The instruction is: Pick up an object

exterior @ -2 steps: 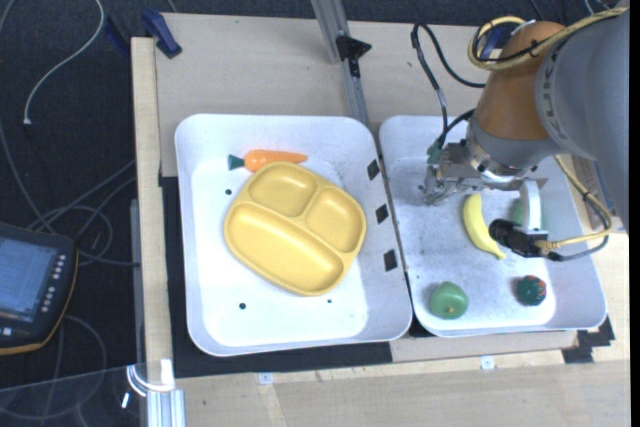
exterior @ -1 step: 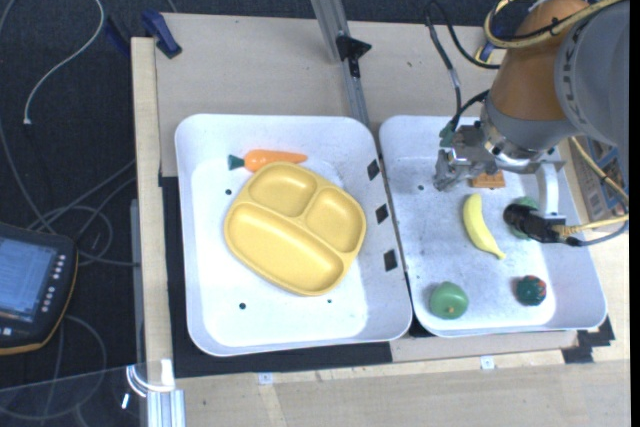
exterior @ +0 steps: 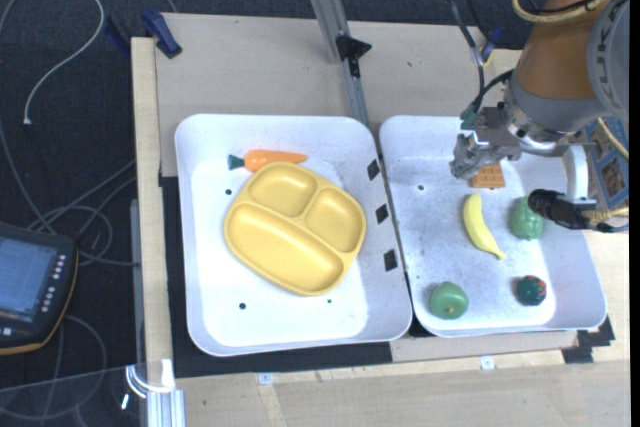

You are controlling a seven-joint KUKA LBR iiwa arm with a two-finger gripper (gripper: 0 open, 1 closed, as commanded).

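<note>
Two shallow white bins sit side by side on the tabletop (exterior: 300,65). Inside the left bin (exterior: 200,305) lies a yellow divided plate (exterior: 295,228), tilted diagonally, with an orange carrot (exterior: 272,158) just beyond its far edge.

Resting in the right bin (exterior: 570,310) are a yellow banana (exterior: 481,226) near the middle, a green apple (exterior: 448,300) at the near edge, a green pear-like fruit (exterior: 525,220) to the right of the banana, and a small dark red-and-green fruit (exterior: 530,290) in the near right corner. A flat orange-brown cracker-like piece (exterior: 489,178) lies at the far side of this bin, just beyond the banana.

Reaching in from the right, the grey arm with its orange band (exterior: 565,45) brings the pincer (exterior: 470,158) low over the far part of the right bin, directly beside and partly over the cracker-like piece. Whether the pincer is released or clenched cannot be told from this angle, and nothing is visibly held.
</note>
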